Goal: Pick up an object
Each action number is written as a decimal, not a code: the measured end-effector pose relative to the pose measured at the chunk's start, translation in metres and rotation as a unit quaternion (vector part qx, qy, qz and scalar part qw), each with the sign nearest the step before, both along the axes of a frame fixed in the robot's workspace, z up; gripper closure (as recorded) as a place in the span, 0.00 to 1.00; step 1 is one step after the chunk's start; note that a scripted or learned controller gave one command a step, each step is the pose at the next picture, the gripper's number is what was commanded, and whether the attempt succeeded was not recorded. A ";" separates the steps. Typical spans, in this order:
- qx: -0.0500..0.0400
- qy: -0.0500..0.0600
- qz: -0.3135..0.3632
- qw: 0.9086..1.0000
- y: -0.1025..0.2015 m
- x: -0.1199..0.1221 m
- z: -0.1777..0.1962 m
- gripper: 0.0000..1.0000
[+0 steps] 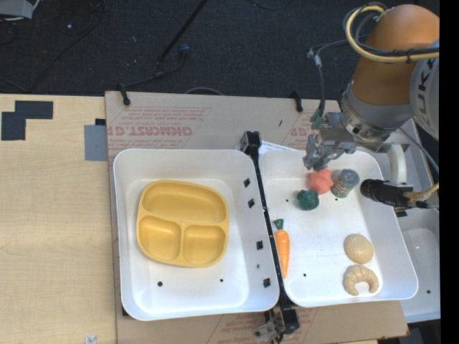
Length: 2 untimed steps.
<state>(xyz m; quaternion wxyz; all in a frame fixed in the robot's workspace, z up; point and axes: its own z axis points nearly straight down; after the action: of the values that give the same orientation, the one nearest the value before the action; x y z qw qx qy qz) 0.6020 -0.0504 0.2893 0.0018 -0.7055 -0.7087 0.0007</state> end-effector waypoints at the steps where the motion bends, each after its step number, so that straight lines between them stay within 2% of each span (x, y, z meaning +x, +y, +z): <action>1: 0.000 0.001 0.000 1.000 0.053 -0.013 -0.016 1.00; 2: 0.000 0.000 0.000 1.000 0.097 -0.008 -0.023 1.00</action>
<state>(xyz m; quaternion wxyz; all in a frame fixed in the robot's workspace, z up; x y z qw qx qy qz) 0.5941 0.0466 0.2659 0.0017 -0.7057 -0.7085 0.0012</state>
